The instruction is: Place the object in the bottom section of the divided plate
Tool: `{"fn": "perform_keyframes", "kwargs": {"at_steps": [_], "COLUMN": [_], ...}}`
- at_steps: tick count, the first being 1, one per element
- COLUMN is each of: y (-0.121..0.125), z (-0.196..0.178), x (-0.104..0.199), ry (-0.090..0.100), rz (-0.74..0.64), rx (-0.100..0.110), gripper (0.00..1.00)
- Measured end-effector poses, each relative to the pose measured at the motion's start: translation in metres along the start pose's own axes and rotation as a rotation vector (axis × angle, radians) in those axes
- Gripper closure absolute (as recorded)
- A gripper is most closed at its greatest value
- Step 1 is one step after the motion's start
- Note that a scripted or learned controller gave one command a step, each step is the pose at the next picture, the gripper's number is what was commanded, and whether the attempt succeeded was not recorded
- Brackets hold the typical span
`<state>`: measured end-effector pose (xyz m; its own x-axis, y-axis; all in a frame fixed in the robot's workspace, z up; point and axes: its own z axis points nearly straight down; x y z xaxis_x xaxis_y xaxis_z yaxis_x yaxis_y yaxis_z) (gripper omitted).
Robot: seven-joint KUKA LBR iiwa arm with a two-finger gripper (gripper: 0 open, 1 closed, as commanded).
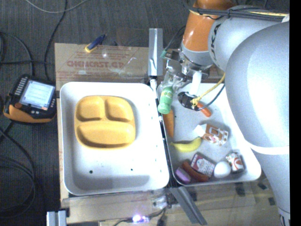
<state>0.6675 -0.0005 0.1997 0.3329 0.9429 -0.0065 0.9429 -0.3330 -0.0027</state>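
The end effector (175,81) hangs over the far left corner of the right bin (249,171). A toy carrot (167,114) with a green top hangs just below it, seemingly lifted for transfer; whether the grip is closed on it cannot be told. Nearer the camera from it, the bin holds a banana (187,145), sausage (195,171), egg (221,169) and small packets. To its left, the left bin (113,185) holds the yellow divided plate (105,121), its large bottom section vacant.
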Motion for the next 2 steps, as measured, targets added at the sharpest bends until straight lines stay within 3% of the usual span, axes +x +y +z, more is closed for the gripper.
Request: {"fn": "perform_keyframes", "kwargs": {"at_steps": [1, 2], "y": [-0.0813, -0.0811], "z": [0.0178, 0.0176], "x": [0.0571, 0.0568], "ry": [0.003, 0.004], "rz": [0.133, 0.134], "rx": [0.003, 0.003], "gripper": [1.00, 0.00]}}
